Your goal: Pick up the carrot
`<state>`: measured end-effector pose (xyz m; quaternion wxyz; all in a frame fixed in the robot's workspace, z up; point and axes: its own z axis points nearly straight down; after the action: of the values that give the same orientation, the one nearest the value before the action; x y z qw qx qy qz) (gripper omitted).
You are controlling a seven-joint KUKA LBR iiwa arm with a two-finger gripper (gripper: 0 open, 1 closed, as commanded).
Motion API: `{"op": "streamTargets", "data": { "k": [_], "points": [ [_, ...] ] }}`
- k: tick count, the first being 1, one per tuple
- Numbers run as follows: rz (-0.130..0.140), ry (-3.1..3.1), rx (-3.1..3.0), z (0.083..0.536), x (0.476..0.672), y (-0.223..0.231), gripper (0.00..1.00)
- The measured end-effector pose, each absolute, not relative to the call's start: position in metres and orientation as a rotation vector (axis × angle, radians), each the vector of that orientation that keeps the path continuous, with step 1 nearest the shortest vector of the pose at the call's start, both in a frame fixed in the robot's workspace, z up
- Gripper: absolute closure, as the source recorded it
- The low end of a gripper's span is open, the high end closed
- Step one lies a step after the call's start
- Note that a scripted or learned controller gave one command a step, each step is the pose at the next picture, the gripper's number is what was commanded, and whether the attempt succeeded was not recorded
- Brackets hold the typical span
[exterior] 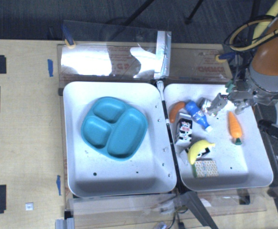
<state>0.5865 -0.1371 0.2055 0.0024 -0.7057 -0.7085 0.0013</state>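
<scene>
Left bin: blue three-section plate, centred. Right bin: carrot at right side, tilted; blue bottle, orange item, cow-print pack, banana, patterned square. Red print on cardboard behind bins, unreadable. Pale wood worktop. Gripper above right bin, just left of carrot top; jaws apart, nothing between.
</scene>
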Motion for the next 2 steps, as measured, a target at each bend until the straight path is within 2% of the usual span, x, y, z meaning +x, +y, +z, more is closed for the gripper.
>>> {"op": "streamTargets", "data": {
  "k": [1,2],
  "points": [
    [0.002,-2.436,-1.977,0.134,0.57,-0.192,0.0],
    [-0.015,-2.366,-2.059,0.092,0.544,-0.21,0.0]
  ]
}}
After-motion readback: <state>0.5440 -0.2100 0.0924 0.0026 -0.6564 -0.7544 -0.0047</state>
